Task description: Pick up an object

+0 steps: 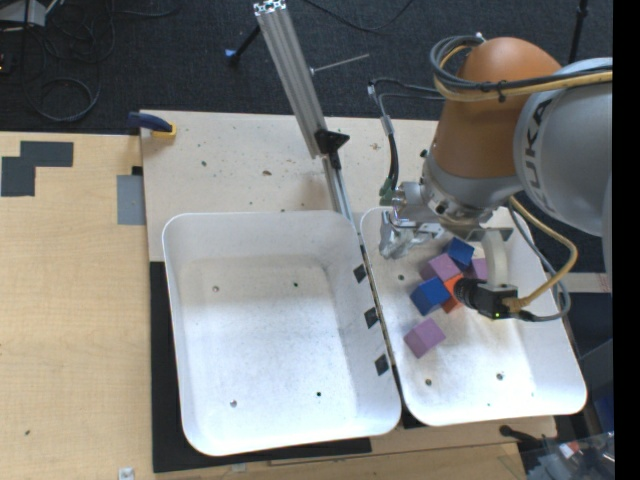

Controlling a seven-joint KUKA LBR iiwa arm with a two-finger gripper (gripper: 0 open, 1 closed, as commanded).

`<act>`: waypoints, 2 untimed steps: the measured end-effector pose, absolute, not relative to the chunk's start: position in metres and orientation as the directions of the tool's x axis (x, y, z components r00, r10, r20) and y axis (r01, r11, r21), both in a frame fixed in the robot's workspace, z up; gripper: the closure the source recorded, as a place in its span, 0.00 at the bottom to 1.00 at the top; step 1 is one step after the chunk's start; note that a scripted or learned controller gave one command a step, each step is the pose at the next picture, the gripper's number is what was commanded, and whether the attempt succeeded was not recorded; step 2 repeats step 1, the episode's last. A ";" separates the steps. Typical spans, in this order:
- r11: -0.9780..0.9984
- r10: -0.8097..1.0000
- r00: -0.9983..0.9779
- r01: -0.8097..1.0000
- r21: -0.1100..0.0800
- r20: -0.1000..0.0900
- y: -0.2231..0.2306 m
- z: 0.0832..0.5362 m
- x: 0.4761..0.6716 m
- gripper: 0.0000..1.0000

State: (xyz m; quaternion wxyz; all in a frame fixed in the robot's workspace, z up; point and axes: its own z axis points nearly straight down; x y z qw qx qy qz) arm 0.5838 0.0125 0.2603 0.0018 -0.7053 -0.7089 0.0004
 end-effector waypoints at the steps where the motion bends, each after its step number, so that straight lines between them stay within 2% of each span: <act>1: 0.004 1.000 -0.004 1.000 -0.006 0.001 0.061 0.239 0.587 1.00; 2: 0.004 1.000 -0.004 1.000 -0.006 0.001 0.061 0.239 0.587 1.00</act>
